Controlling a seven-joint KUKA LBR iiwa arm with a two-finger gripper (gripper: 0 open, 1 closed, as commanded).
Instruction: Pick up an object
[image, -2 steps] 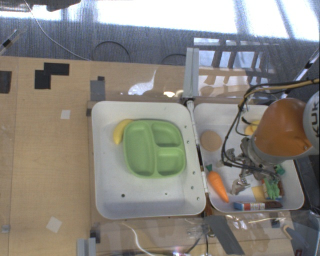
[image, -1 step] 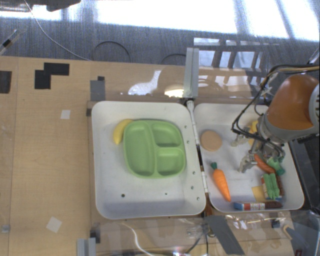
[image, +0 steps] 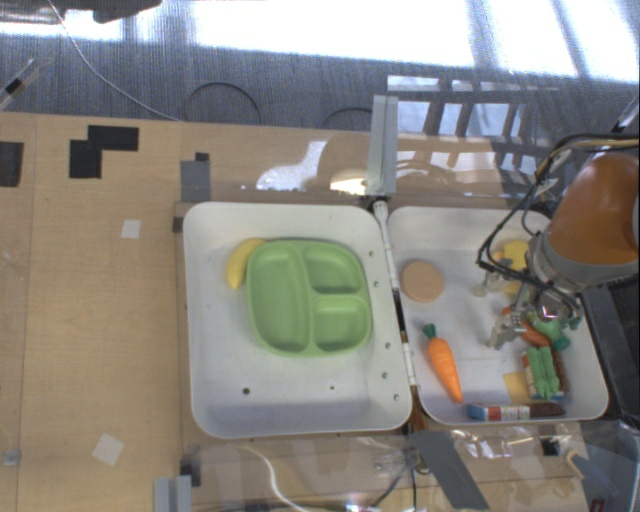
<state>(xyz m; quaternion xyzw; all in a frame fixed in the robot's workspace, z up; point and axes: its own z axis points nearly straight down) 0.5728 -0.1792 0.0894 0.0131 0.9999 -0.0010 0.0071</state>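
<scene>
In the right bin (image: 470, 300) lie a toy carrot (image: 445, 366), a round tan disc (image: 422, 281), a marker pen (image: 515, 411) along the front wall, a green ribbed piece (image: 545, 373), a small orange-red piece (image: 536, 336) and a yellow item (image: 515, 251) at the back. My gripper (image: 512, 326) hangs low over the right side of this bin, just left of the orange-red and green pieces. The orange-banded wrist (image: 598, 215) hides what lies behind it. Nothing shows in its grasp.
The left bin (image: 290, 400) holds a green divided plate (image: 307, 297) with a yellow banana (image: 238, 262) tucked at its back left edge. A ridge (image: 393, 310) separates the two bins. Cables (image: 505, 235) loop beside the wrist.
</scene>
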